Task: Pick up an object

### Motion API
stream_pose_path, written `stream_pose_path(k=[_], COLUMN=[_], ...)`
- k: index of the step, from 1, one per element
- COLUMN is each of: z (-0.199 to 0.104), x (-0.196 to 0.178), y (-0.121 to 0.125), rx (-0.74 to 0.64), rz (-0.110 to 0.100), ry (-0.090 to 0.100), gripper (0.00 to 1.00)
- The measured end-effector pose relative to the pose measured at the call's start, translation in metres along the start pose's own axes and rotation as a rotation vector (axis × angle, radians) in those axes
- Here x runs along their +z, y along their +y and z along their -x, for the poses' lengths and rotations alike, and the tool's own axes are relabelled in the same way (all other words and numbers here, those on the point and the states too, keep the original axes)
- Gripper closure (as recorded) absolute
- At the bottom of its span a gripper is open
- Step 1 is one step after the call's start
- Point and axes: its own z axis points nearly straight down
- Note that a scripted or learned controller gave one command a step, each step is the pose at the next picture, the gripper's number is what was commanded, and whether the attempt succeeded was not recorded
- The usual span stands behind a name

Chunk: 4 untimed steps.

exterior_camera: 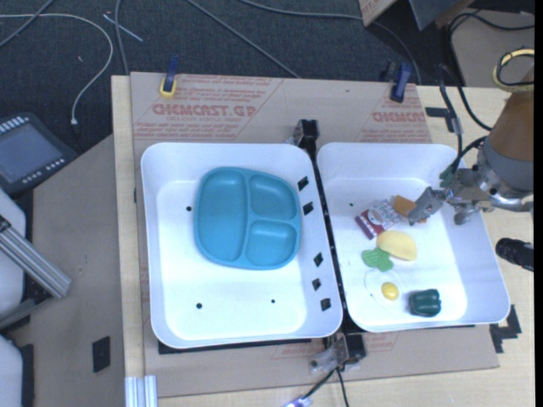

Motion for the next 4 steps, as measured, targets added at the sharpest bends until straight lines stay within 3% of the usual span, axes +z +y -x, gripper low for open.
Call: stream_pose_path(k=[1, 3, 4], z=[0.000, -0.002, -0.002], x=[-0.008, 0.098, 0.083], y=[0.003, 0.013, 0.016], rx=[-0.004, -0.003, -0.003], rz=[0.014, 0.008, 0.016], ry=[-0.003, -0.001, -0.003], gripper=[0.00, 0.00, 1.00])
